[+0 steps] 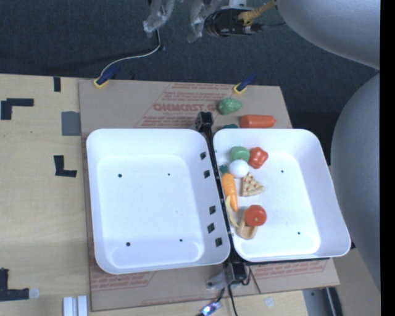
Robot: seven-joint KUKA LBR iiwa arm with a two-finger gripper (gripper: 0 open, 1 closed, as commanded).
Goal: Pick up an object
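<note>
A smooth, rounded grey arm casing (345,31) is seen at the one and three o'clock edges. At twelve o'clock, the claw (179,21) is made up of pale, blurred metal fingers (157,17) beside a black cylindrical wrist part (225,23), where a yellow cable (259,11) is attached.

I read both bins, the left bin (148,197) and the right bin (296,185), as smooth, faintly glossy white plastic. They rest on a matt brown cardboard sheet (179,108) with red print, over a pale wood-look desk (37,203). The red tomato (255,215) looks shiny plastic.
</note>
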